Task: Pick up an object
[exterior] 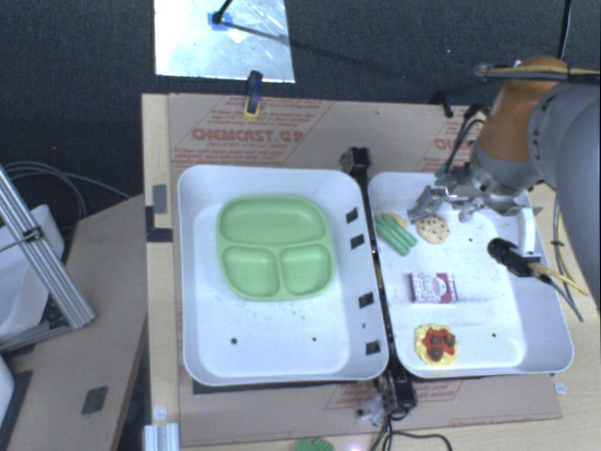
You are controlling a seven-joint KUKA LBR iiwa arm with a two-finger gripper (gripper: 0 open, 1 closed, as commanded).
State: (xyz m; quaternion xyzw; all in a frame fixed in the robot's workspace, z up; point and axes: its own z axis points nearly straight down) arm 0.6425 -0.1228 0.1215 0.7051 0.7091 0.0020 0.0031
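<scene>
You see the gripper [439, 205] low over the right bin [545, 346], upper centre-right of frame, just above the cookie [432, 228]; jaw state cannot be told; green ridged piece [395, 233] lies just left of the cookie; pink box [433, 287] sits mid-bin; small pizza [437, 344] lower; left bin [197, 346] holds a green divided tray [275, 247].

Red print "CHEMCAST GP" on the brown board [254, 125] behind the bins, repeated partly at right.
</scene>
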